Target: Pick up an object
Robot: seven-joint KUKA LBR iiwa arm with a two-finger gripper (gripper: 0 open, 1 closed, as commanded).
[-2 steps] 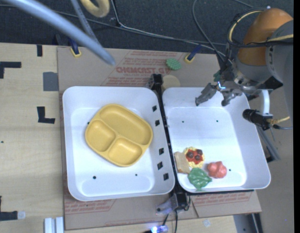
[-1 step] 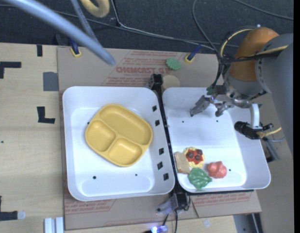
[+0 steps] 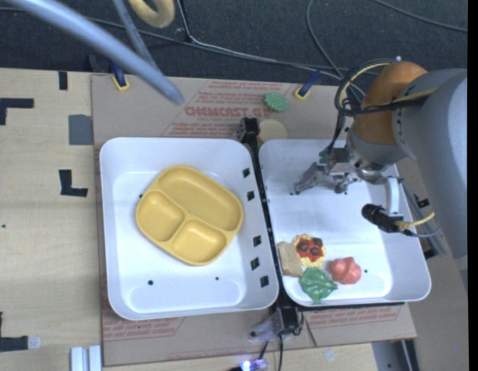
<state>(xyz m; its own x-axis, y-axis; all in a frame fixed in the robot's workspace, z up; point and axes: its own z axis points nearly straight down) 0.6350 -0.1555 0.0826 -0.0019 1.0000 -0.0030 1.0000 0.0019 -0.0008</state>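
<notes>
White plastic makes up both bins: the left bin [image 3: 115, 230] holds a yellow tray [image 3: 189, 214] with three compartments, lying tilted across the middle of the floor, and the right bin [image 3: 409, 280] holds a small cluster of toy food near its front edge. In that cluster a pizza slice [image 3: 308, 248] with red and dark toppings sits at the top, a tan piece [image 3: 289, 258] touches it on the left, a green leafy piece [image 3: 318, 284] lies just below, and a red piece [image 3: 346, 270] rests just beside the green one on its right. The arm [image 3: 425, 130], grey with an orange band, comes in from the right over the right bin's far half. Its gripper [image 3: 307, 182] points leftward and down toward the bare floor of the right bin, well apart from the food cluster. Whether the claw is spread or closed I cannot tell at this angle; nothing is seen between it. A black cable [image 3: 382, 216] loops by the wrist over the bin's right side. Behind the bins, on the brown cardboard sheet [image 3: 216, 110], a small green round object [image 3: 276, 101] lies near the divider. A grey pole [image 3: 92, 29] crosses the upper left corner.
</notes>
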